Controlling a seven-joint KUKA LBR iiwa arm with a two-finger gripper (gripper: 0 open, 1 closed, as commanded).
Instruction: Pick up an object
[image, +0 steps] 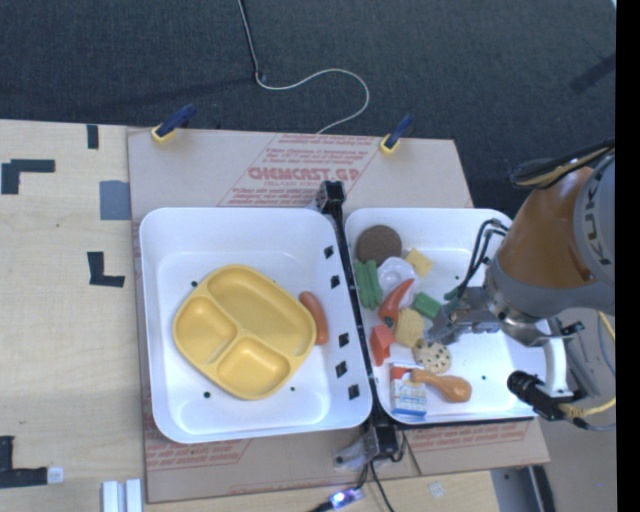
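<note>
The grey two-finger gripper (440, 330) hangs low over the right-hand white bin (480, 400), just above a round speckled cookie (432, 355) amid toy food; whether it grips anything, I cannot tell.

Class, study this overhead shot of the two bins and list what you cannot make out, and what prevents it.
- The gripper in the right bin: its fingers are dark and too small to read against the toys.
- What the gripper touches: too small to tell whether it holds the cookie or the yellow block.
- The carton: its print is blurred.
- The arm: cut off by the right edge.
</note>
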